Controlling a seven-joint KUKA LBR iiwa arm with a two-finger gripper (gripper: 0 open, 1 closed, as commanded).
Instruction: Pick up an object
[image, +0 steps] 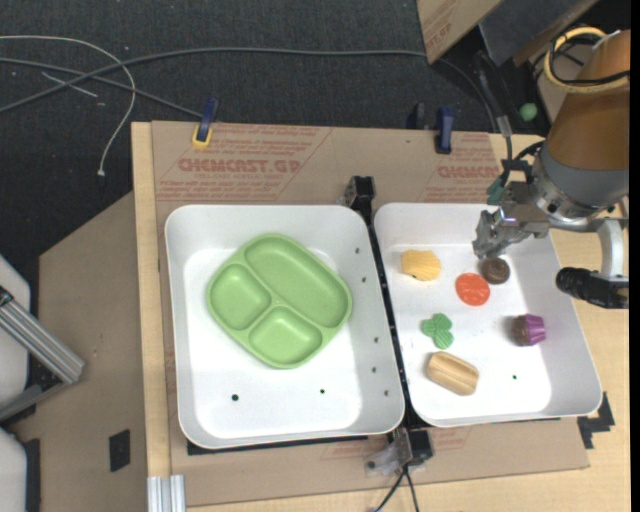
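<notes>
One gripper (494, 245) hangs low in the right bin (570, 400), near its far side, and I cannot tell how its fingers stand, because the dark metal parts hide them. Directly under it, touching or almost touching, lies a small brown round object (496, 270). Just beside this, at about 7 o'clock from it, lies a red round object (473, 290). At 9 o'clock from the gripper, a little apart, is a yellow piece (421, 265). A green leafy piece (436, 327) lies at 7 o'clock from the red one, and a tan bread-like piece (452, 372) is below it, near the front of the bin. A purple piece (528, 329) lies at 4 o'clock from the gripper, well apart. The left bin (200, 400) holds a light green divided plate (280, 300) with three compartments. Both bins stand side by side on the desk (150, 250). The grey arm (590, 130) comes in from 2 o'clock.
</notes>
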